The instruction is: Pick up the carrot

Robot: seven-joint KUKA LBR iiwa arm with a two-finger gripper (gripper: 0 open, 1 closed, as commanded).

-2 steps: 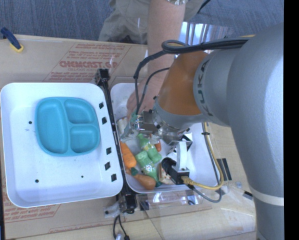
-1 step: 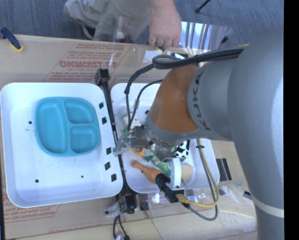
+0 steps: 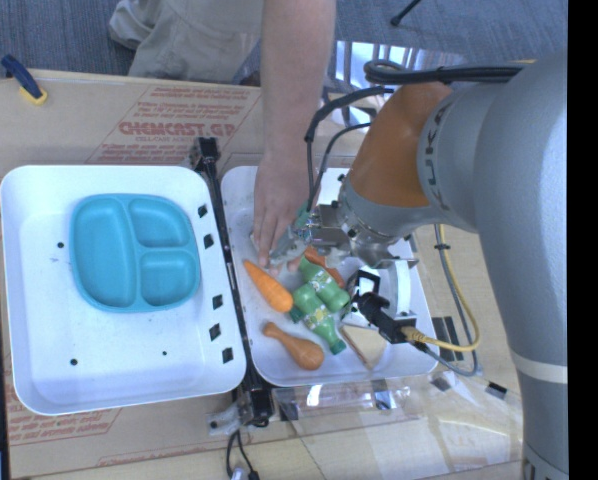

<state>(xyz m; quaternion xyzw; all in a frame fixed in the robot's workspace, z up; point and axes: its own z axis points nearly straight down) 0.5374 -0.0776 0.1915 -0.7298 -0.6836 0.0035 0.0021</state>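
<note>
Gripper (image 3: pixel 324 230): low over the upper middle of the right bin (image 3: pixel 411 360), at the end of the grey arm (image 3: pixel 499 158) that fills the right of the frame, orange band (image 3: pixel 399 158) just above the wrist; whether it is open or closed, or has hold of anything, cannot be told from here, a person's hand being pressed close beside it.

Carrot (image 3: pixel 268 285): orange, lying flat on the right bin's floor at centre frame, slanting from upper left to lower right; just below the hand and left of the gripper, apart from the gripper itself.

Person's hand (image 3: pixel 277 223): reaching down from the top of the frame on a bare forearm, palm down in the right bin, just above the carrot's upper end.

Green toy pieces (image 3: pixel 321 308): clustered right of the carrot, near touching it; tan drumstick-shaped toy (image 3: pixel 295 346): below the carrot, toward the bin's lower edge.

Left bin (image 3: pixel 39 358): white, at left of frame; holds a blue divided plate (image 3: pixel 134 250), three compartments.

Cardboard sheet (image 3: pixel 129 108): beneath both bins, red printing at upper left.
</note>
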